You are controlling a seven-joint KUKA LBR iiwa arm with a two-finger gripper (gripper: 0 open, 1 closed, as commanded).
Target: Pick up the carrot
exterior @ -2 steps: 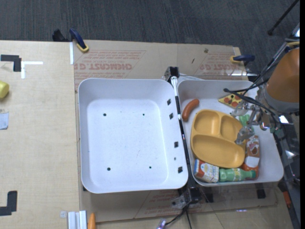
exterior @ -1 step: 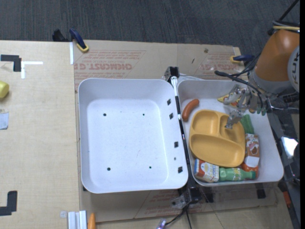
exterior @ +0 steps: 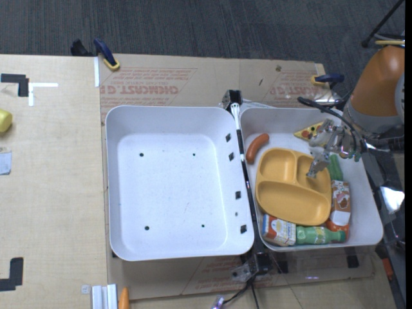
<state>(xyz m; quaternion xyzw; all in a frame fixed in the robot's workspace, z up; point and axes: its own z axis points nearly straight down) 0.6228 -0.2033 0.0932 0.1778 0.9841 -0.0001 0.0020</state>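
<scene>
Camera view gives us one gripper [exterior: 317,168] over one yellow plate [exterior: 293,195]; we cannot tell its state. One carrot [exterior: 335,166] lies just right of that plate, one sausage [exterior: 257,146] upper left, one pizza slice [exterior: 308,132] above, two packets [exterior: 302,233] along its lower edge. Our arm [exterior: 380,85] slants in from upper right.

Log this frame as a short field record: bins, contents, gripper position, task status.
left bin: white, shallow
right bin: holds yellow divided plate, carrot, pizza slice toy, bottles along the near and right walls
carrot: lies at the right bin's far left, beside the plate, apart from the gripper
gripper: over the plate's right compartment
task status: carrot not yet picked up
</scene>
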